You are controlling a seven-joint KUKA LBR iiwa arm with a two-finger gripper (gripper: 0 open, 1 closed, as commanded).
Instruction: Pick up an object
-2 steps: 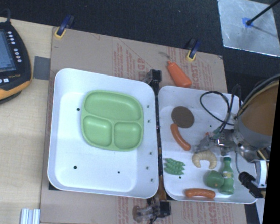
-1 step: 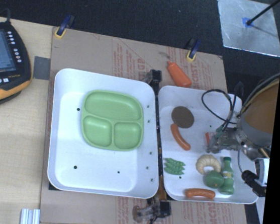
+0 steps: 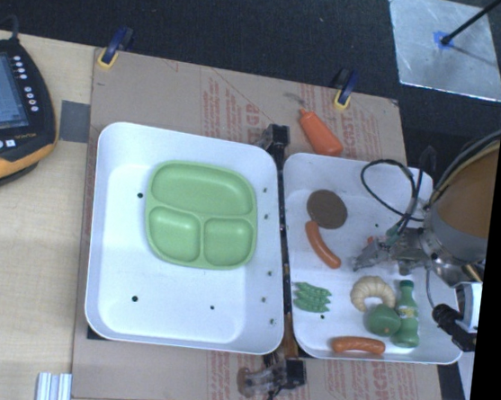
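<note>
I hover my gripper at the right bin's three o'clock, fingers spread and holding nothing; the croissant, my likeliest target, lies just at its six o'clock.

Arm low at right, hand pointing left

Your right bin is crowded: croissant, green bottle, sausages and peas lie close together. In the left bin, open floor rings the green tray.
</note>
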